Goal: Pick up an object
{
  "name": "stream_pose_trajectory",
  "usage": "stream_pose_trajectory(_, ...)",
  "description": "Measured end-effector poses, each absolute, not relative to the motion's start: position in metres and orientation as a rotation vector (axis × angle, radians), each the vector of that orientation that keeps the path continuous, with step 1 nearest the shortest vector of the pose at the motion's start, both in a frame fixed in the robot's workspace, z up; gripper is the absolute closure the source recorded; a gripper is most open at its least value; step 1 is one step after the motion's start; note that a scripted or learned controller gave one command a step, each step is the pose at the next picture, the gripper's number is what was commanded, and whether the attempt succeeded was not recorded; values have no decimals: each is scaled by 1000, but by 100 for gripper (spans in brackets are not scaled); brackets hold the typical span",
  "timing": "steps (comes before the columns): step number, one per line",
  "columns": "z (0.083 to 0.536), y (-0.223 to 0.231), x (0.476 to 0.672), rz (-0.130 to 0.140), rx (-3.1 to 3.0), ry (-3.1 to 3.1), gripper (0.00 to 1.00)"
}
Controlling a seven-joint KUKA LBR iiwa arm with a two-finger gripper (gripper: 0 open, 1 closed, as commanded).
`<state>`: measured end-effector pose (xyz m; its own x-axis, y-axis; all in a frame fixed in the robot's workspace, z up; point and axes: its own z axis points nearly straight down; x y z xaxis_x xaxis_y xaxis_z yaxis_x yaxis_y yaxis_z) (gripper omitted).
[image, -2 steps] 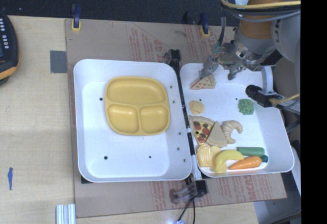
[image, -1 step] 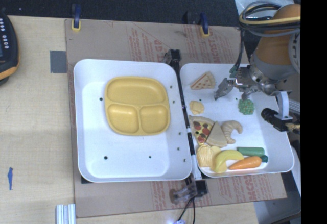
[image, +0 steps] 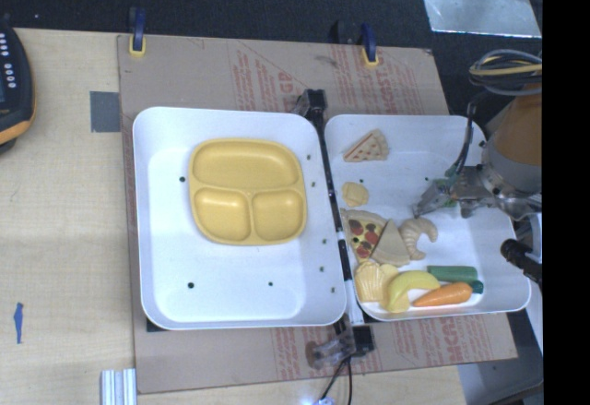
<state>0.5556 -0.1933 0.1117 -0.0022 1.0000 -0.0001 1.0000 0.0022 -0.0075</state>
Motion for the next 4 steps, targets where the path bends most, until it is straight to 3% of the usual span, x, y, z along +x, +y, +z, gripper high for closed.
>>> stream_pose_trajectory(1,92,-212,629,-1,-2218,-2231,0)
stream_pose_trajectory(2,92,-211,620,5,-2215,-2223,0)
stream_pose_trajectory(3,93,-212,632,0,-2217,-2228,0)
stream_pose_trajectory(4,92,-211,617,6,-2214,-2224,0)
